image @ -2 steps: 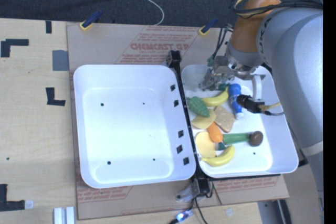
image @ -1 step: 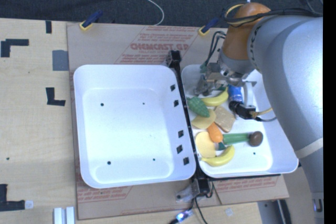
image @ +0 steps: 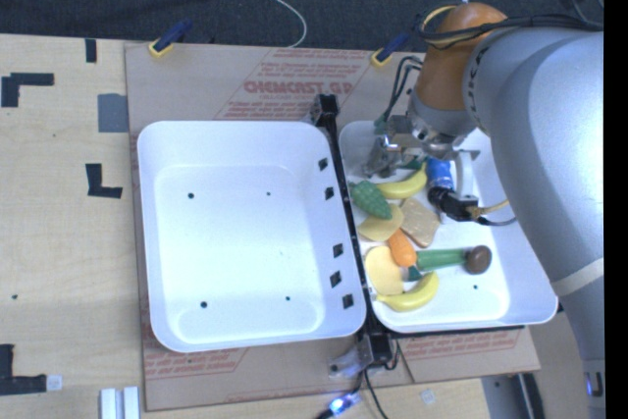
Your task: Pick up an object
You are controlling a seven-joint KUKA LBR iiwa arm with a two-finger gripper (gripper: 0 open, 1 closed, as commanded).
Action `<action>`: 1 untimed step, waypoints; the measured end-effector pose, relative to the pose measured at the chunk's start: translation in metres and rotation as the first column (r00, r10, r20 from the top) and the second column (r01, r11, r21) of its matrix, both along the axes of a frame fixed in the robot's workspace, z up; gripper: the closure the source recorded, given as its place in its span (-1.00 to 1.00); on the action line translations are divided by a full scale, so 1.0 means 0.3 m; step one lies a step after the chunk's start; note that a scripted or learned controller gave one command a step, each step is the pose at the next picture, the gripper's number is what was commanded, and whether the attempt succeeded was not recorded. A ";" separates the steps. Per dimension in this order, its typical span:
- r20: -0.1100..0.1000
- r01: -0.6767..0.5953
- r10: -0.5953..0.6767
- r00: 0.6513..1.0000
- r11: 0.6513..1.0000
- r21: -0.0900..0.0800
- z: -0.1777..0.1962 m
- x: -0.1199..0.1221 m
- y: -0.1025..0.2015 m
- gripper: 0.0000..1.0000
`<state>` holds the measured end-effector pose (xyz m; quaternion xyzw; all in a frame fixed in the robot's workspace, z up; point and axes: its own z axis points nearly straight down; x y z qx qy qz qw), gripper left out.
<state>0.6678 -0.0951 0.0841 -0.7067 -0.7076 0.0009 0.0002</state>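
The grey arm (image: pixel 549 113) fills the right side of the view and bends down over the right bin (image: pixel 520 304), with its orange band (image: pixel 446 64) above the wrist. The left bin (image: pixel 235 231) is a shallow white tray resting on a brown cardboard sheet (image: pixel 285 88), which lies on a light wooden bench (image: pixel 59 211). The two bins sit side by side, touching along a dark central seam. The gripper (image: pixel 391 155) is lowered into the far part of the right bin, just above the pile of toy food; whether its fingers are spread or closed cannot be told from this angle, and nothing can be seen between them. The objects for picking all lie in the right bin, clustered against its left wall. A yellow banana (image: pixel 404 186) lies just below the gripper, with a blue can (image: pixel 441 174) beside it to the right. A green leafy piece (image: pixel 372 199) lies left of that banana. Below are a pale bread slice (image: pixel 422 221), a pale yellow round piece (image: pixel 379 229), and an orange carrot (image: pixel 400 248). A green stick with a brown knob end (image: pixel 451 259) lies across the bin near a second banana (image: pixel 417 292) at the near edge
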 end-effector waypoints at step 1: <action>0.000 0.000 0.000 1.000 1.000 0.000 0.000 0.000 0.003 1.00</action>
